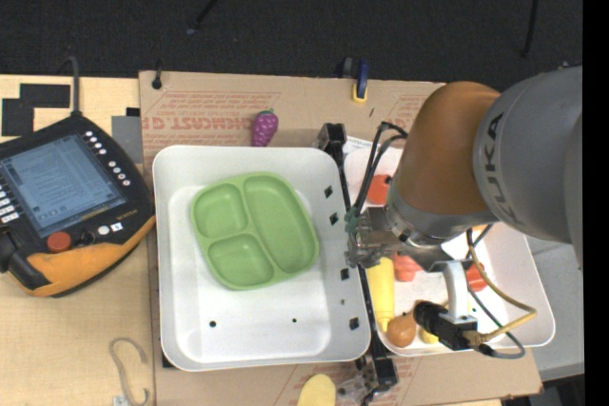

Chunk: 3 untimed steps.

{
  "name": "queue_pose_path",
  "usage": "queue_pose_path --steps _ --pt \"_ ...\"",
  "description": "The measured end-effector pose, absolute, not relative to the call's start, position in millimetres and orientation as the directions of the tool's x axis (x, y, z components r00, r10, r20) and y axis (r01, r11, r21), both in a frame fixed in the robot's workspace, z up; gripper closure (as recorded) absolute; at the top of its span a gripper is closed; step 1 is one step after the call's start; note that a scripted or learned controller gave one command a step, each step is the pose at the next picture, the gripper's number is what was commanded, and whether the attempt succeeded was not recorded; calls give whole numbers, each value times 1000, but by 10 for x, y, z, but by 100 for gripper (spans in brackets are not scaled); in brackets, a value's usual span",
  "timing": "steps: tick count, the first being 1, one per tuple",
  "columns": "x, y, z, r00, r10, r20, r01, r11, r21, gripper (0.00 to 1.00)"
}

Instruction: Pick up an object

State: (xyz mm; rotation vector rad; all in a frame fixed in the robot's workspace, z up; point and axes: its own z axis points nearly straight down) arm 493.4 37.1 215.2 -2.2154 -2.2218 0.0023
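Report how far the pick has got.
Done: the arm has reached over the right bin, above the yellow item and orange pieces. In hand: nothing visibly lifted; its wrist hides the grasp. Left: grip an object and raise it clear. The green tray sits untouched in the left bin.

The arm (476,166) covers most of the right bin (538,299) (its end effector's fingers hidden underneath).
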Motion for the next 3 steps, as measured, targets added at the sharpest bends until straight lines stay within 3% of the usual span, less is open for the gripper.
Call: queue_pose_path --steps 1,2,3 --pt "4932 919 2347 -4 1000 2 1000 4 -2 100" --pt "5027 932 2355 1 1000 0 1000 -1 -3 100" --pt "4982 994 2269 1 1000 -1 1000 -1 -6 100"
